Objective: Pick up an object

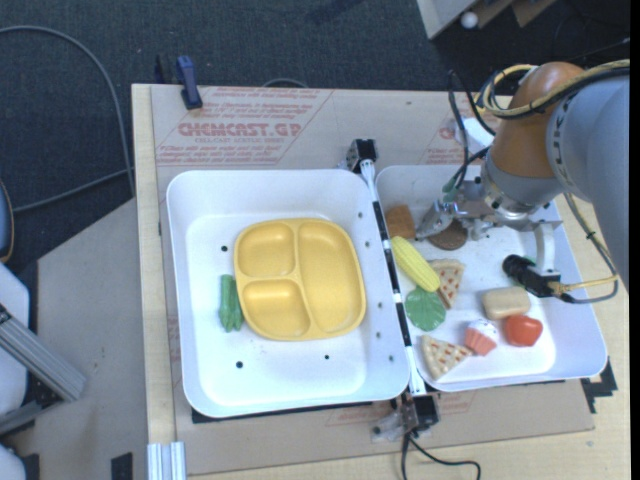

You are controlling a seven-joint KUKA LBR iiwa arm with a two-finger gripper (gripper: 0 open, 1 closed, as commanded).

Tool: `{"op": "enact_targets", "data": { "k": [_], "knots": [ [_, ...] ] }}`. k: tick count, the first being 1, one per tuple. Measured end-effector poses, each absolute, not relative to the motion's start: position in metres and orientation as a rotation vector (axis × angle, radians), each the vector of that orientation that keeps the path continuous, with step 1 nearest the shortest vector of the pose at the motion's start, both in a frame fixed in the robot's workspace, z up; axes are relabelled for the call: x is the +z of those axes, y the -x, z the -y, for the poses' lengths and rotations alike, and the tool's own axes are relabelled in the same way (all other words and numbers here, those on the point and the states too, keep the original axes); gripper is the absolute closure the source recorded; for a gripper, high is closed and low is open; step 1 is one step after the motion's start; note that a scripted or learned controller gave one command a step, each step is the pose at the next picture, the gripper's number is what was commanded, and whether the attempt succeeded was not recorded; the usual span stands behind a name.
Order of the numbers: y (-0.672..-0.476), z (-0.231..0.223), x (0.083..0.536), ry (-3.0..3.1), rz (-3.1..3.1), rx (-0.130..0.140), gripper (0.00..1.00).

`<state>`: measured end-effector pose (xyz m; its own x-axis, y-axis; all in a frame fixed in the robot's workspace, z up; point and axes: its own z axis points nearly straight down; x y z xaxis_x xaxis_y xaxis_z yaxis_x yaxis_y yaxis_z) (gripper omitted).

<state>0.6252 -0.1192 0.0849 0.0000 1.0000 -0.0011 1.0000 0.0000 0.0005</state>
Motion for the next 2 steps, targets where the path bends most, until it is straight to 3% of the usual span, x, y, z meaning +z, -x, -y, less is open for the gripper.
{"op": "enact_targets", "data": {
  "k": [1, 2],
  "knots": [
    [-0.667, 0.159, 0.085, -2.220, -2.220, 0.001, 0.00],
    [-0.623, 0.138, 0.085, -2.222, -2.223, -0.001, 0.00]
  ]
}}
